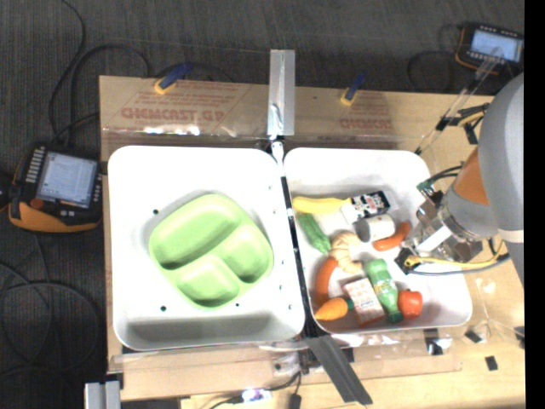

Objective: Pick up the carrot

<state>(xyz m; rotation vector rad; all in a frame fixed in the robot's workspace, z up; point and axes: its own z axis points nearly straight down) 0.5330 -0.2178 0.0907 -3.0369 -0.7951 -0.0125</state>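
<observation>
The right bin (443,313) holds a heap of toy food. An orange tapered piece that I take for the carrot (331,309) lies at its front left, beside a red-labelled box (363,298). A redder orange stick (324,276) lies just behind it. Another red-orange stick (390,242) lies mid-bin next to a grey cylinder (375,227). My gripper (419,250) hangs low over the bin's right side, right beside that mid-bin stick and well right of the carrot. Nothing is visibly in its grasp.
Also in the right bin are a yellow banana (318,204), a green vegetable (312,233), a green bottle (383,286), a red tomato (410,303) and a black-and-white pack (369,201). The left bin (136,313) holds a green divided plate (211,248). My arm stretches over the right rim.
</observation>
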